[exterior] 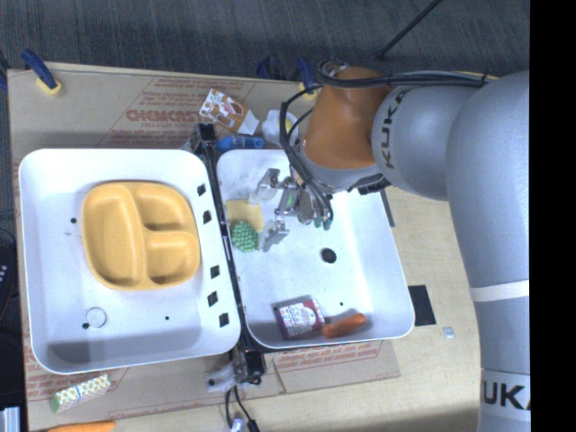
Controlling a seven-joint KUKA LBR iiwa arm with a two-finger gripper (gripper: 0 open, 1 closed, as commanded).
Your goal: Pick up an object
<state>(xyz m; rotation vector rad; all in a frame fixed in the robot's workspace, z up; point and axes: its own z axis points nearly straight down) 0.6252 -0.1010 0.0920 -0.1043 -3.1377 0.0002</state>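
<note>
In the right bin [378,268], my gripper [270,212] hangs over the upper left part with its fingers apart, open, and nothing between them. Just to its left lie a pale yellow piece [241,211] and a green bumpy ball [243,235], close to the lower fingertip. A maroon packet [299,318] and an orange carrot-like item [346,325] rest by the bin's front wall. The arm's orange band [337,124] covers the bin's far edge.
The left bin [45,268] holds a yellow divided tray [139,234]. A black divider strip [220,241] runs between the bins. A small printed pack [220,108] and a blue item [238,140] lie behind the bins, and a wrapped sweet [81,391] in front.
</note>
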